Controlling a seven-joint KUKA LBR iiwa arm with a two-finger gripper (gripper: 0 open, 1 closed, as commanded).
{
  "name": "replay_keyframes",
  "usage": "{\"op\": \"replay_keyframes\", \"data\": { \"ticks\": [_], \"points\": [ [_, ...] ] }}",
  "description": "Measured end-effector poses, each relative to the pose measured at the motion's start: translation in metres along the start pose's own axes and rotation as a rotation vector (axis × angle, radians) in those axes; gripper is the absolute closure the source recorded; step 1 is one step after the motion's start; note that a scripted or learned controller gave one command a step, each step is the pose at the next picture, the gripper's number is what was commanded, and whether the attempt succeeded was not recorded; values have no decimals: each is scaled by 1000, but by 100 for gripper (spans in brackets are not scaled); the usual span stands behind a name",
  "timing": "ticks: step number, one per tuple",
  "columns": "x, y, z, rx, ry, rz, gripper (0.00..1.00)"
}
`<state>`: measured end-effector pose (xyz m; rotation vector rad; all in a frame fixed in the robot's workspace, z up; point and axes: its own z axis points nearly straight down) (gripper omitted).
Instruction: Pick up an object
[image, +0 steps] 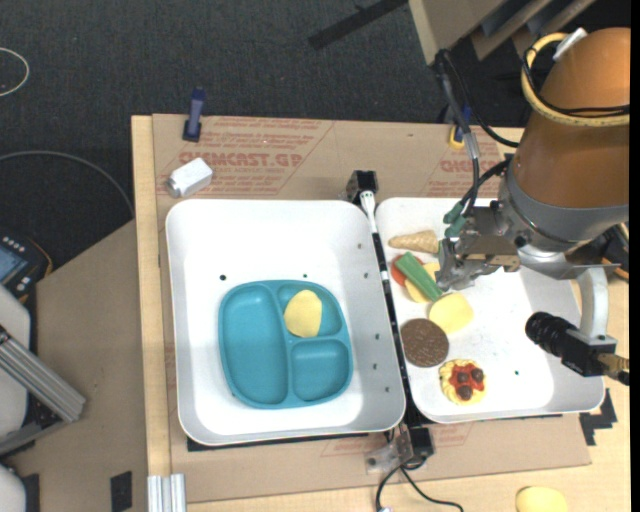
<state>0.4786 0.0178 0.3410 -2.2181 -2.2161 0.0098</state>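
Observation:
My gripper (452, 278) hangs low over the left part of the right bin (545, 395). Right under and beside it lie a green and red pepper piece (414, 275) and a yellow round piece (451, 312). A tan cone-shaped piece (414, 241) rests toward the bin's far left corner. Closer to the front sit a brown round cookie (425, 342) and a small pizza piece with red dots (465, 379). In the left bin (195, 300) stands a blue divided tray (255, 345) with a yellow lemon-like piece (304, 313) in its upper right compartment.
The bench around the bins is cardboard; a white clip (190, 177) and a blue clip (194, 114) lie at its far left. A yellow object (541, 498) sits off the bench at the bottom right. The arm's orange band (580, 90) looms above the right bin.

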Motion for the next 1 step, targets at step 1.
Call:
{"op": "replay_keyframes", "data": {
  "ticks": [1],
  "points": [
    [64, 8, -43, -15, 2, -8, 100]
  ]
}}
